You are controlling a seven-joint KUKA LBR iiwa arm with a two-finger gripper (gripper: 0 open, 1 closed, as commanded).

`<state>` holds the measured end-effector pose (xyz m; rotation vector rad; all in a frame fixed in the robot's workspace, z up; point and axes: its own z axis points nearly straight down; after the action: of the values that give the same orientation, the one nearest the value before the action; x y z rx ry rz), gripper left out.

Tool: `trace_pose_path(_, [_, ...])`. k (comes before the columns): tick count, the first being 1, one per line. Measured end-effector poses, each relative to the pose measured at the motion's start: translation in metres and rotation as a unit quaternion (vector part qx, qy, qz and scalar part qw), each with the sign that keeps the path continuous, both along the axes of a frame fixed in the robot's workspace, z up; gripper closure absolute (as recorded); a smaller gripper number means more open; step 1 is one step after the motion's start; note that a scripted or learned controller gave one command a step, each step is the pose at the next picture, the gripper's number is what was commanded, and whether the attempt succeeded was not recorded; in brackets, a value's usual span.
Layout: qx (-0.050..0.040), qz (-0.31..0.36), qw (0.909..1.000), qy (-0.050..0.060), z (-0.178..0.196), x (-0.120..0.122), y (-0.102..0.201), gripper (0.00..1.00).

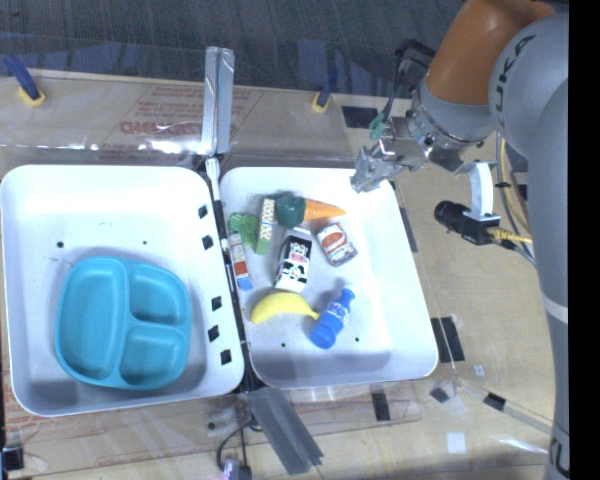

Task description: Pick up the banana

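Roughly, left to right across the bench:

Left bin (20,268): holds a blue divided plate (123,320) and plays no part in the pick; a stray release over here would put the fruit in the wrong place.

Divider between the bins (220,268): the banana lies near it, so I judge that a descent drifting left could strike the inner wall instead of closing on the fruit.

Banana (283,308): yellow, short and curved, lying flat on the floor of the right bin (405,298), in its front half, ends pointing left and right. The skin looks smooth, so a shallow grip may slide off the curve.

Crowding: a black-and-white carton (296,259) sits just behind the banana, touching or nearly so, and a blue bottle (330,318) lies just beside its right end. My worry is that a descending gripper lands on one of these, or takes it along with the fruit.

Other clutter: a green item (248,230), a teal-and-orange piece (307,209) and a small can (336,244) lie further back, well clear of the likely approach.

Gripper (370,173): hangs over the back right corner of the right bin, well apart from the banana. It carries nothing that I can see; how far apart its jaws stand I cannot tell from this angle.

Main risk: the whole travel forward and left remains, so any aiming error ends on a neighbour.
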<state>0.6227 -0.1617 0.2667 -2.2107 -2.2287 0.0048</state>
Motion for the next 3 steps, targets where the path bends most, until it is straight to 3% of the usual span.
trace_pose_path(1, [0.001, 0.089, 0.996, 0.0, -0.121, -0.093, 0.014, 0.0])
trace_pose_path(2, [0.0021, 0.248, 0.9686, 0.0, -0.171, -0.147, 0.064, 0.0])
trace_pose_path(3, [0.0008, 0.183, 0.9831, -0.001, -0.175, -0.088, 0.063, 0.0])
